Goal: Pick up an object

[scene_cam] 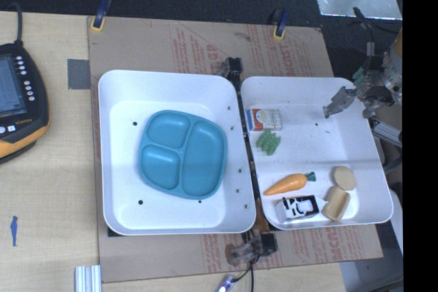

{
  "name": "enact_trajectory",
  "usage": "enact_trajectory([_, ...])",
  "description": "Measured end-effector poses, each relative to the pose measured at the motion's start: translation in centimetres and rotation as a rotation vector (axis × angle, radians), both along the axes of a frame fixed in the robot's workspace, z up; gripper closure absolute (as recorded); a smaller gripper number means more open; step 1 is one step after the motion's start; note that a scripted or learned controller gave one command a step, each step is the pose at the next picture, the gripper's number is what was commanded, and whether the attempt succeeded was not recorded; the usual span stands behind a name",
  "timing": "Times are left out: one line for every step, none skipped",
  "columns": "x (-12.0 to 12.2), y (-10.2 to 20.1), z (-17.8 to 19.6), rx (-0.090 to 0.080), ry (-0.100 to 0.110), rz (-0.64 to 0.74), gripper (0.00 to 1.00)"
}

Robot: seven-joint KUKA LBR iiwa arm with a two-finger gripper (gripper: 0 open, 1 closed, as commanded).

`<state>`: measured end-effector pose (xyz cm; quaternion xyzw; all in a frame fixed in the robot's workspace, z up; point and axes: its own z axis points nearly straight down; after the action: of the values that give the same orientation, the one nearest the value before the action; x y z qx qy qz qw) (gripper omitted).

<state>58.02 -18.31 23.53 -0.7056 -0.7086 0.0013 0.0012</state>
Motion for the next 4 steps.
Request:
enact_trajectory([-4.3, 5.4, -7.3, 0.0, 0.001, 0.002, 0.0])
enact_trajectory([-8.2, 8.0, -14.4, 0.0, 0.001, 0.001, 0.0])
enact_trajectory([-10.4, 8.0, -14.4, 0.001, 0.001, 0.001, 0.0])
enact_trajectory([-10.2, 7.9, -13.3, 0.0, -0.003, 0.004, 1.0])
